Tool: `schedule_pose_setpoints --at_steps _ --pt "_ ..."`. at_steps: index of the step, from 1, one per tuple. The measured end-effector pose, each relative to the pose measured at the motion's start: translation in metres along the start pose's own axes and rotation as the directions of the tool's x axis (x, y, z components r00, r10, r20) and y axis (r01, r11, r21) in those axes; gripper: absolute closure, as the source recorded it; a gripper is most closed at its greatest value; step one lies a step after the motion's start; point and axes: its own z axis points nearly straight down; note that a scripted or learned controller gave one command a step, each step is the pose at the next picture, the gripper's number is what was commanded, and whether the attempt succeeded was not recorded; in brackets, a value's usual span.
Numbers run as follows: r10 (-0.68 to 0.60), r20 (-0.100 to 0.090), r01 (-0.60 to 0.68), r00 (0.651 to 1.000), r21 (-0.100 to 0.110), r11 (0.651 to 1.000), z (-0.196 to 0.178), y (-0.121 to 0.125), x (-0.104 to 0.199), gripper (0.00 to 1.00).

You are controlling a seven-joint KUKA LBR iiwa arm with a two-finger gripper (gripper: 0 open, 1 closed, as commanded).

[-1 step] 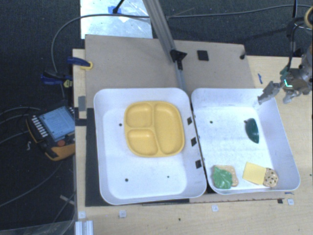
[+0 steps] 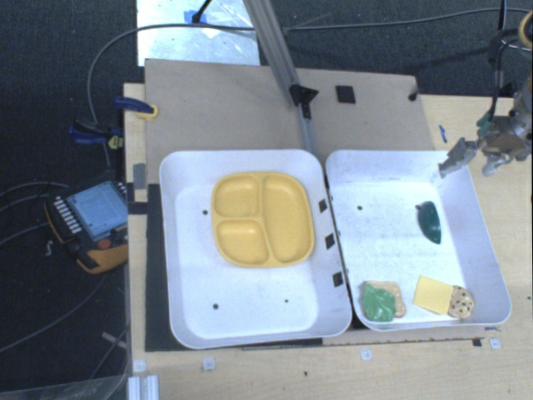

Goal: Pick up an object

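The right bin (image 2: 391, 182) holds a dark green leaf-shaped piece (image 2: 429, 222) near its right wall. Along its front edge lie a green lump on a tan cracker (image 2: 381, 301), a yellow cheese slice (image 2: 433, 294) and a speckled cookie (image 2: 460, 303). My gripper (image 2: 470, 163) hangs over the bin's far right corner, above and behind the dark green piece. Its two fingers stand apart, open, with nothing between them.
A yellow divided plate (image 2: 262, 219) lies in the left bin (image 2: 250, 315). A grey pole (image 2: 275, 40) slants down to the gap behind the bins. Blue clamps (image 2: 125, 107) and a handheld controller (image 2: 92, 215) sit to the left of the bench.
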Motion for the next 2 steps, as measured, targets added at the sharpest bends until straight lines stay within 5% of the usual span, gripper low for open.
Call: schedule_pose_setpoints --at_steps 2 --pt "0.003 -0.001 -0.003 1.0 0.004 1.0 0.085 -0.008 0.003 0.0"
